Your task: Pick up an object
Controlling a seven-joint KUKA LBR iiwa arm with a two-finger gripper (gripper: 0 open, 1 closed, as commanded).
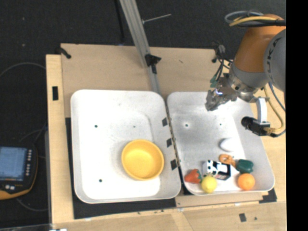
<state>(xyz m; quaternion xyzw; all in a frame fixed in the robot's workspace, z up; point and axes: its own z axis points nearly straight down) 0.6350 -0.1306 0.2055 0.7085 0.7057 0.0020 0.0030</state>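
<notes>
The bench (110, 71) carries two white bins side by side, their inner rims touching along the middle. The left bin (106, 114) holds a yellow bowl (142, 159) upright toward its near edge, slightly right of centre, with bare floor on all sides of it. The right bin (202, 129) has its far and middle floor open; its things crowd the near edge. The arm (255, 47) reaches in over the far right corner of that bin, and the gripper (213, 101) hangs above the bin's far part, well apart from every object; whether it is released or clenched cannot be told, and nothing shows in it.

Along the near edge, from the left, sit a red piece (193, 176), a yellow ball (209, 184), a black-and-white toy (217, 169) and an orange ball (246, 181) near the right corner. Just behind them lie a dark green piece (244, 165) and a small orange piece (226, 159), with a pale oval thing (225, 143) farther in.
</notes>
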